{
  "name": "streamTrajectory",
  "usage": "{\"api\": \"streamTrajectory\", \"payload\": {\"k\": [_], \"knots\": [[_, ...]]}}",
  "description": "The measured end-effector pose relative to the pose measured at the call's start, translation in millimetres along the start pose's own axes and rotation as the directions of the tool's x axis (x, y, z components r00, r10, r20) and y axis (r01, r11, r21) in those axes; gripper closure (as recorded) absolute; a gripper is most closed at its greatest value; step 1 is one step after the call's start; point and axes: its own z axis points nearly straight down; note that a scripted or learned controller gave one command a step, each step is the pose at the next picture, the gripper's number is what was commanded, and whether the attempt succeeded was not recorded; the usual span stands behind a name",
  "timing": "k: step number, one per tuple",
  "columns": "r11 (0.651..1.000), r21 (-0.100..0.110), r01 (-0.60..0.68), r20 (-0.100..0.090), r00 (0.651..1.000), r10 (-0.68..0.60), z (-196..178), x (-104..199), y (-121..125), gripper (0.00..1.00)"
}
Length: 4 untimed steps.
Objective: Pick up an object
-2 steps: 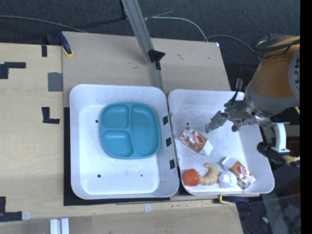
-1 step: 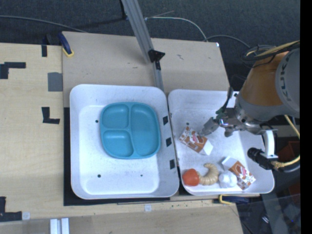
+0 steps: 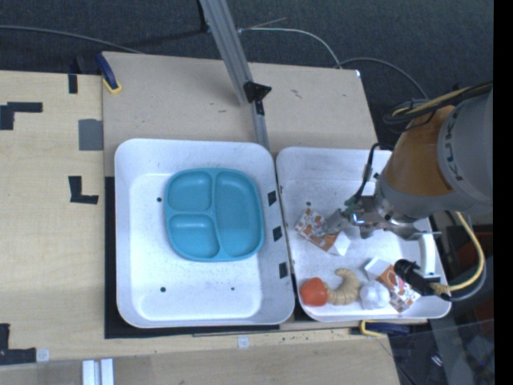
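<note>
My gripper [image 3: 350,220] is low in the right bin [image 3: 321,167], at its middle, reaching in from the right. Its tip is right beside a small patterned orange-and-white packet [image 3: 313,226] that lies on the bin floor, and may be touching its right end. Along the front of the same bin lie a red tomato-like ball [image 3: 314,292], a tan curved croissant-like piece [image 3: 346,286], a pale crumpled thing [image 3: 373,296] and an orange-and-white carton [image 3: 396,287]. I see nothing lifted off the floor.
The left bin [image 3: 136,231] holds a blue divided plate [image 3: 215,214]. A grey metal pole [image 3: 228,38] slants over the bench behind the bins. A small white scrap [image 3: 341,246] lies just under the gripper.
</note>
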Motion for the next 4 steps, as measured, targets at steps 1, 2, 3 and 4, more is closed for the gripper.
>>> {"api": "streamTrajectory", "payload": {"k": [1,2,3,4], "knots": [[1.000,-0.003,0.004,0.002,1.000,-0.004,-13,0,1,1.00],[1.000,-0.001,0.001,0.004,1.000,-0.001,-71,-9,-1,1.00],[1.000,0.000,0.002,0.004,1.000,-0.002,-110,-9,0,1.00],[1.000,0.003,0.008,0.001,1.000,-0.008,-120,46,7,1.00]]}}
